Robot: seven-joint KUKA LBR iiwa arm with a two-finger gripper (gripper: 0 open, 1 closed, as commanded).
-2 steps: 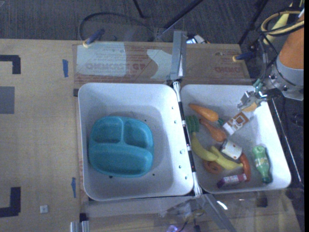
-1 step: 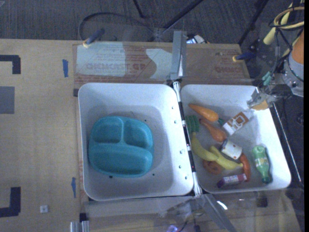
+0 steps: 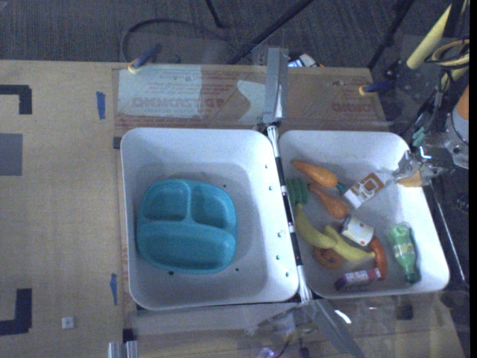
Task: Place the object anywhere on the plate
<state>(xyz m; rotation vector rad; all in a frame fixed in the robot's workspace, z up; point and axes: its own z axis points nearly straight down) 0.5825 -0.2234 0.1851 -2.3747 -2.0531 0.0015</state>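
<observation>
Camera view: hand point(image 3: 412, 167) over right bin's point(image 3: 436, 222) far-right rim, can't tell if spread/pinched; teal plate point(image 3: 186, 224) in left bin point(image 3: 149, 148).

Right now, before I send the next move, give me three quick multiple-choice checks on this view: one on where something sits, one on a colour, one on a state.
1. Where is the plate?
A. In the left bin
B. In the right bin
C. On the bench outside both bins

2. What colour is the bottle in the right bin?
A. Red
B. Green
C. Blue

3. What lies on the plate?
A. A banana
B. A carrot
C. Nothing yet

Answers:
1. A: the teal divided plate rests on the floor of the left bin.
2. B: the bottle by the right bin's near right corner is green.
3. C: all its compartments are bare; the banana and carrot lie in the right bin.
</observation>
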